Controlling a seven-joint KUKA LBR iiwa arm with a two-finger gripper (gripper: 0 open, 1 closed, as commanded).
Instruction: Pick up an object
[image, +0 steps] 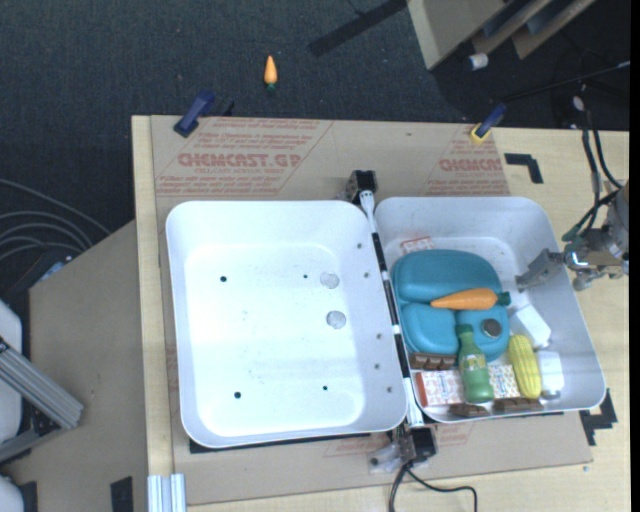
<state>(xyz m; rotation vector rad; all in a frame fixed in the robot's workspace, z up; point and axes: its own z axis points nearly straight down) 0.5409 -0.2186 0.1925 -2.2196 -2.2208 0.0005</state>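
Right shallow white plastic bin (575, 330), near edge: printed flat carton (455, 385) under an upright green plastic bottle (474, 368), yellow toy corn cob (525, 365) just beside it. Behind them, teal rounded plastic container (440, 290) with an orange toy carrot (464, 298) lying across it. Left white bin (270, 320) alongside. Grey two-finger gripper (545, 268) at the right bin's far-right rim; finger state cannot tell. Small orange carrot toy (270, 70) on the dark floor beyond.

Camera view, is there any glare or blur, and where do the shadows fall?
Camera view: soft, even lighting, no harsh glare on the left bin; the gripper looks slightly blurred at the right bin's edge; faint shadows sit beneath the carrot and green bottle.
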